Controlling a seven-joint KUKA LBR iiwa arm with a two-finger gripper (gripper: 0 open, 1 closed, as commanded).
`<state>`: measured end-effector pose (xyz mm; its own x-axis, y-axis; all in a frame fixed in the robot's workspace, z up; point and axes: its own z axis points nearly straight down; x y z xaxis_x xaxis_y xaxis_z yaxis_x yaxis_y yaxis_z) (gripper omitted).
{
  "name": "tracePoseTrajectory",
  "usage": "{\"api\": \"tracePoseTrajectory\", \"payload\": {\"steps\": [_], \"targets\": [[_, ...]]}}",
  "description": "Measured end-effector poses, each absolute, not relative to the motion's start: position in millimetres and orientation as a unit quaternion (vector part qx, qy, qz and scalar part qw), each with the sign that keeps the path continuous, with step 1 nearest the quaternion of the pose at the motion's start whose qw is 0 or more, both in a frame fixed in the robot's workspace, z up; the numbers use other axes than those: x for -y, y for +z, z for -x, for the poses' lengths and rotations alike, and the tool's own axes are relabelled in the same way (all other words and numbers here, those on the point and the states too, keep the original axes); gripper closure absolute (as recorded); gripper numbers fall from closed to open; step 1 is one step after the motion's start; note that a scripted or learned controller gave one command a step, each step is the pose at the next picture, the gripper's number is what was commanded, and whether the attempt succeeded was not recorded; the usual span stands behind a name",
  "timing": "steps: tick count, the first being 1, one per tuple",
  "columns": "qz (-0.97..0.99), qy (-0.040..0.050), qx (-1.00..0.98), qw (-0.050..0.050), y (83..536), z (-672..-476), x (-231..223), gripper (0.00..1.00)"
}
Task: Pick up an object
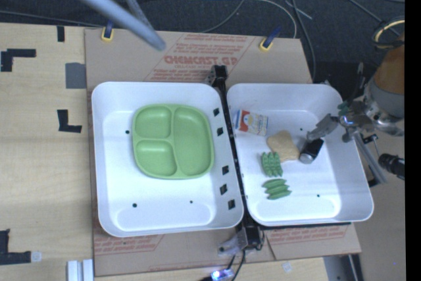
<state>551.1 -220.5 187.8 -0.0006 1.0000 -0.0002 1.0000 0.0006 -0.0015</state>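
The right bin [342, 204] holds a small white carton with orange and blue print [251, 122], a tan lumpy piece [283, 145], a ridged green piece [271, 163] and a green pea pod [276, 189]. My gripper [310, 149] reaches in from the right and hangs low over the right bin, just to the right of the tan piece. Its dark tip is close to that piece, and I cannot tell whether they touch. Nothing shows in its grasp.
A green divided plate [174, 140] lies in the left bin [105, 161]. A black divider [229, 141] runs between the bins. The arm's wrist [378, 112] sits over the right bin's right wall. Cables trail across the dark floor behind the bench.
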Motion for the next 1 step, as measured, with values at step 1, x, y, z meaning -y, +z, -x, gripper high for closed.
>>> {"api": "tracePoseTrajectory", "payload": {"steps": [1], "targets": [[0.707, 0.002, 0.707, 0.003, 126.2, -542.8, 217.4, 0.0]]}}
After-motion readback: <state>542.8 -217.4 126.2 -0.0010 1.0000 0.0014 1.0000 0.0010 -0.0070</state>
